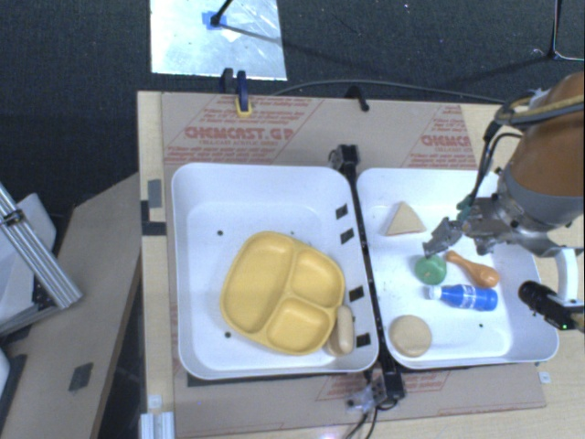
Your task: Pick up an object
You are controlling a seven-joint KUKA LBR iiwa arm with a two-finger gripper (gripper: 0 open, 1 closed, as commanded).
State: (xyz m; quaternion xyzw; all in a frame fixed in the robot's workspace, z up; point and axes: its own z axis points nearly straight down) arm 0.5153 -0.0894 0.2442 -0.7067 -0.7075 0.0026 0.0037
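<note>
Grey and orange, the arm [548, 167] is seen reaching in from the right over the right bin [526, 341]. Its gripper [445, 236] is poised just above a green ball [430, 269]; whether anything is gripped, or how wide it stands, cannot be told. Beside the ball an orange-brown drumstick-shaped toy [473, 269] is laid, with a blue and white bottle [462, 296] just below it. A tan wedge [403, 219] and a beige round piece [410, 335] are also found in that bin. A yellow divided plate [281, 292] is held in the left bin [206, 199], with a small beige piece [343, 329] touching its lower right edge.
</note>
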